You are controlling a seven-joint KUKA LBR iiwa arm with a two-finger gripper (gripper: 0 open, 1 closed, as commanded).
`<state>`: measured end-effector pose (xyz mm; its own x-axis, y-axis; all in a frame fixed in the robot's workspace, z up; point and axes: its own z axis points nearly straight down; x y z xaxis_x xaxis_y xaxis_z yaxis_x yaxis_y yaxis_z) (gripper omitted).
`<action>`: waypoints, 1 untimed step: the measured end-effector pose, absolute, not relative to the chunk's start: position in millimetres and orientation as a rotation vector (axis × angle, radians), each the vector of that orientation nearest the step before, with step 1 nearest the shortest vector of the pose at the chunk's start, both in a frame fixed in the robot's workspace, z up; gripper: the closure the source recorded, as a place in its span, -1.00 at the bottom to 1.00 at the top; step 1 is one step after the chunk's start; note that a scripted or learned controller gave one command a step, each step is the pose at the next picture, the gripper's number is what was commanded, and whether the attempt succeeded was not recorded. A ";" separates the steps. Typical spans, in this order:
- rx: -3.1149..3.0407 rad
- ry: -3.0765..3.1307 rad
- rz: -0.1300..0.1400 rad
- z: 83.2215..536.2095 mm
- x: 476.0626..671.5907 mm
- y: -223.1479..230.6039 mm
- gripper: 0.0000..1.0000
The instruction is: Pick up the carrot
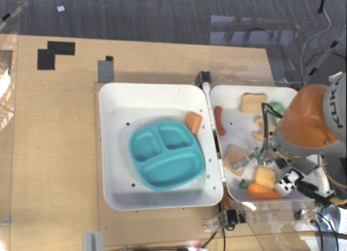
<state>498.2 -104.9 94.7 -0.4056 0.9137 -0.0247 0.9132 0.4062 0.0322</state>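
The gripper (254, 159) hangs low in the right bin (233, 101), under the arm's orange band (304, 120), and from where I stand I cannot tell how it is set. It sits over the middle of that bin, just above a pale yellow block (265, 177) and beside a tan wedge of bread (234, 158).

The carrot (263, 192) lies flat along the near edge of the right bin, orange with a small green end toward the left, just below the yellow block and apart from the gripper. A black-and-white piece (288, 181) sits just to the right of the block.

Farther back in the same bin there is a slice of toast (253, 103), a bit of green (277, 107) partly hidden by the arm, and a red sausage (219, 121) lying close to the left wall.

The left bin (116, 147) holds a teal divided plate (166, 154), set at a tilt, with a small orange block (193, 122) touching its upper right rim. Both bins rest side by side on the wooden tabletop (54, 147), which carries black tape marks (54, 53) at its far left corner
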 end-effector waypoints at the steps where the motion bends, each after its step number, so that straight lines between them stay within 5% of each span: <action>1: 1.472 2.732 0.012 94.3 497.6 -98.2 -1.00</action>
<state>497.6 -98.2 94.3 -0.5494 0.8350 -0.0298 0.8347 0.5501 0.0246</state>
